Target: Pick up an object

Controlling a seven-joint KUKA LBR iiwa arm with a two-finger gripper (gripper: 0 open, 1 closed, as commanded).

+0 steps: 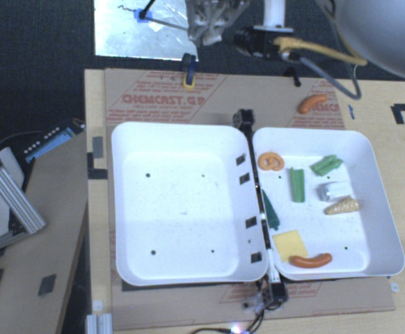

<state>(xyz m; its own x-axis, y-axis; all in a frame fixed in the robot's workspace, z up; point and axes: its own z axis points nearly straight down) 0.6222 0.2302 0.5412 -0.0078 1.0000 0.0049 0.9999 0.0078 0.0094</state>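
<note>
- Camera view, overhead slant: the pincer (204, 39) hangs high at the top edge, above the far side of the table (209, 89), well apart from both bins. Whether its tips are spread or pressed together cannot be told; nothing shows between them.
- Arm (376, 16): large grey body at top right, with a yellowish cable (314, 49) running from the wrist area.
- Left bin (126, 145): white, just beside the right bin (380, 214), the two joined by a row of black clips (248, 179) along the shared edge.
- Right bin contents, all candidate objects: pretzel (271, 162) near the far left corner; green stick (297, 185) just beside it; green leafy piece (326, 165) further right; small white-grey block (333, 190) next to a tan cone-like piece (342, 206); dark green sliver (269, 211) against the left wall; yellow square (290, 244) near an orange sausage (310, 260) at the near side.
- Outside the bins: second orange sausage (312, 104) on the table beyond the right bin; blue-and-yellow clamp (188, 71) at the far table edge, below the pincer.
- Pieces lie apart from one another, none stacked.
</note>
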